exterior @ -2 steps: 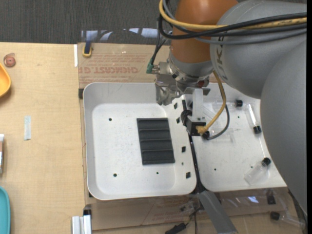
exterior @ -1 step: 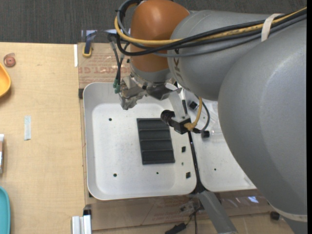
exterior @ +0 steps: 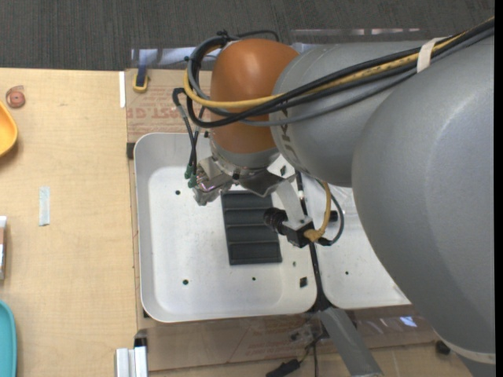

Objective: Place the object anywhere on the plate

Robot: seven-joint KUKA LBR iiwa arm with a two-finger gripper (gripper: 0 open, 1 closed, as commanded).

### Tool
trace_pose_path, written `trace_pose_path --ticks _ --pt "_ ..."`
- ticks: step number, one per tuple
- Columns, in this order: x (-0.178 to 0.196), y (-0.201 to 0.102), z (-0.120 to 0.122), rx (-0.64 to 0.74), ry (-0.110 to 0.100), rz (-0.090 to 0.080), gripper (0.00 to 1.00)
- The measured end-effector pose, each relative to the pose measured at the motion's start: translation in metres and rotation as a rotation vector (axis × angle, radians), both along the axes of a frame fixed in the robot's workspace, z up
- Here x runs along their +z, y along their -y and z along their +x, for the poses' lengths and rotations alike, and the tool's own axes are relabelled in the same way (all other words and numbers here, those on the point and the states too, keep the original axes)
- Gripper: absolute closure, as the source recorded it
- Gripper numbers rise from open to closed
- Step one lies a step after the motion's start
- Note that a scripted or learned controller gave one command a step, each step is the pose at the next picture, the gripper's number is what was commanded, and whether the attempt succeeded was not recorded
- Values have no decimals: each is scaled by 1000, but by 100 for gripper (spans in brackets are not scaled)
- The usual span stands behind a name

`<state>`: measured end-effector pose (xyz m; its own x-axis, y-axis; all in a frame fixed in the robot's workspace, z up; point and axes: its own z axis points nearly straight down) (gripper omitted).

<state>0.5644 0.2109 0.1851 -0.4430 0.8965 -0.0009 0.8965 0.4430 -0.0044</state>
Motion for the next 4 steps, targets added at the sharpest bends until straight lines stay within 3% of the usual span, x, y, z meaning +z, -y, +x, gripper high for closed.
trace_pose_path --ticks 1,2,4 --pt "101 1 23 290 4 1 100" --pt "93 -12 73 315 3 0 100" --pt "62 -17 84 763 5 3 100"
